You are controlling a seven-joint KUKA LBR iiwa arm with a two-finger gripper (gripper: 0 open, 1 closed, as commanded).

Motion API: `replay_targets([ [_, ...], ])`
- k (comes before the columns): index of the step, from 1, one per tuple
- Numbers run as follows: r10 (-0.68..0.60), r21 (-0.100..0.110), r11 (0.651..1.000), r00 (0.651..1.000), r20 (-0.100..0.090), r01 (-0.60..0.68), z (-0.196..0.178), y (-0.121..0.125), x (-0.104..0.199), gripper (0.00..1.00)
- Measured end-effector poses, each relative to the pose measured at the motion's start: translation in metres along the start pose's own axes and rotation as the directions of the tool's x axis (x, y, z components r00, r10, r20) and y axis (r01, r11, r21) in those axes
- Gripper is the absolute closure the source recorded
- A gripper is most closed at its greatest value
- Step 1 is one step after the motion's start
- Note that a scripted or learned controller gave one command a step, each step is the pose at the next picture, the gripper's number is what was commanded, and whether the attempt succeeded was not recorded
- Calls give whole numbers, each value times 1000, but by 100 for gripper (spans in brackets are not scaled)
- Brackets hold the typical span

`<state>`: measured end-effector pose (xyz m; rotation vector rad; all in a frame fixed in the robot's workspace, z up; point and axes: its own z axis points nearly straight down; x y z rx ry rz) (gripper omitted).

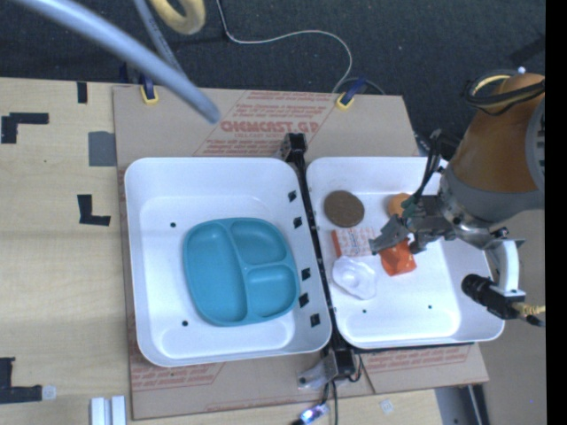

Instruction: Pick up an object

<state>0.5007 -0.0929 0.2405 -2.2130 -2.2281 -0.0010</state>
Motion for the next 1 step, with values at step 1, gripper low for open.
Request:
replay_targets([
  [1, 1, 2, 1000, 1000, 0, -1, 13, -5, 50, 100],
])
